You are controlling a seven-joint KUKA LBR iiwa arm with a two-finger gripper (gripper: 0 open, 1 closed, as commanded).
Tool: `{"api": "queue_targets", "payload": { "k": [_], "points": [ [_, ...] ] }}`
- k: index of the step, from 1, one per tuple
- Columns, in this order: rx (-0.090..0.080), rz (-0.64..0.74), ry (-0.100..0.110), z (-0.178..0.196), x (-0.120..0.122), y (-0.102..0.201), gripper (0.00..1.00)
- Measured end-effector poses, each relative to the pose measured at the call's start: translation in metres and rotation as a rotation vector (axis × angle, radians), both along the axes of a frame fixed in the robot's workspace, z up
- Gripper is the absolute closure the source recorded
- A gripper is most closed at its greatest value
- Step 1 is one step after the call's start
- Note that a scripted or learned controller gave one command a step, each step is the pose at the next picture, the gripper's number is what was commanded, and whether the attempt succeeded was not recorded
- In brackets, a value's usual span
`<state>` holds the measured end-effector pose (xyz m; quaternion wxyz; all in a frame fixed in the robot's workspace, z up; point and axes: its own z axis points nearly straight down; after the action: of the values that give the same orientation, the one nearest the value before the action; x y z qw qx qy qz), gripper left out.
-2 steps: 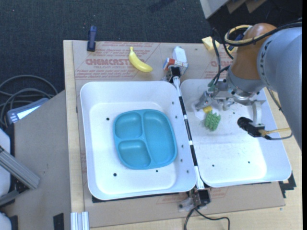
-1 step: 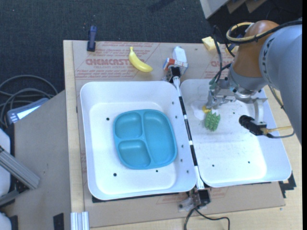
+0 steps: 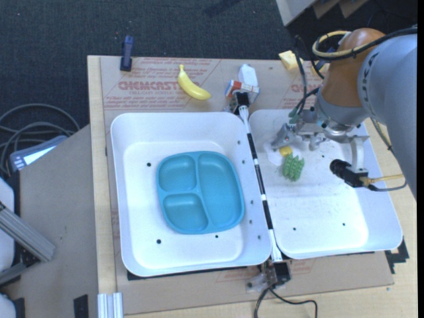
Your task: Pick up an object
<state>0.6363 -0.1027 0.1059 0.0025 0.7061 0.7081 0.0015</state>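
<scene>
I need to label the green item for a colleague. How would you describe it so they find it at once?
Look in the right-hand shallow white bin, near its upper left, just below the tool. The small bumpy green object lies there, under a smaller yellow piece; it is the bin's one green thing.

There is one camera. It sits high above the bench (image 3: 165, 78) and looks down at a slant, so the far edge of the bench is at the top of the picture and the near edge is at the bottom. It is far enough back to fit both white bins whole, the left bin (image 3: 132, 171) and the right bin (image 3: 331, 224), side by side. The arm (image 3: 377, 58) comes in from the right side. Dark floor (image 3: 99, 12) shows past the far edge.
</scene>
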Motion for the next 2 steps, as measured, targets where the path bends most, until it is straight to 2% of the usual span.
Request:
{"api": "queue_targets", "payload": {
  "k": [1,2],
  "points": [
    [0.002,-0.002,0.008,-0.022,-0.008,0.009,0.00],
    [0.002,-0.003,0.008,-0.021,-0.030,0.011,0.00]
  ]
}}
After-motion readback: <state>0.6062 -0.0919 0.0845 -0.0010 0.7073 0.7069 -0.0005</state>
